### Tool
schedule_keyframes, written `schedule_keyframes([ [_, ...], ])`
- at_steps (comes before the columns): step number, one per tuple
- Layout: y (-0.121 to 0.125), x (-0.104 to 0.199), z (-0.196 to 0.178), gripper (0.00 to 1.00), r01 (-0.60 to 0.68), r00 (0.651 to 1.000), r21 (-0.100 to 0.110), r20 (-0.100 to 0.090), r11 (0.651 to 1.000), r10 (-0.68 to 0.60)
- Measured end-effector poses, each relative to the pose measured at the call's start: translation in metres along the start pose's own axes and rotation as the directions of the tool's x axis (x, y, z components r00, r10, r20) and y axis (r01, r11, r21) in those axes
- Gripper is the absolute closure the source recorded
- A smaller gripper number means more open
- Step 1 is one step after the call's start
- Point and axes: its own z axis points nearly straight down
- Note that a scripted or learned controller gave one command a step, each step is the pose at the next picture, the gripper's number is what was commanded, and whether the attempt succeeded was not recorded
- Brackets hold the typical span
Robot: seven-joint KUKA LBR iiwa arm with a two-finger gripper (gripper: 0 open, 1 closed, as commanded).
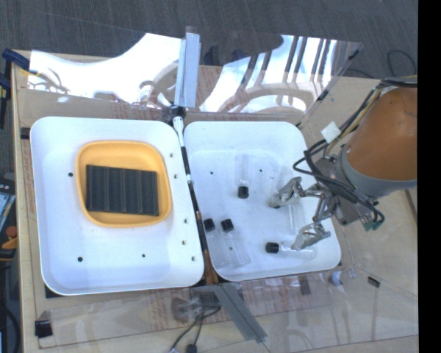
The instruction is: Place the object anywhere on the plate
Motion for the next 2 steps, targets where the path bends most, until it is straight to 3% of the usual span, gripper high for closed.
schedule_keyframes([
  [2, -0.0003, 0.0003, 0.0000, 0.00, -0.001, 1.000, 0.000, 0.000, 1.000, 0.001],
])
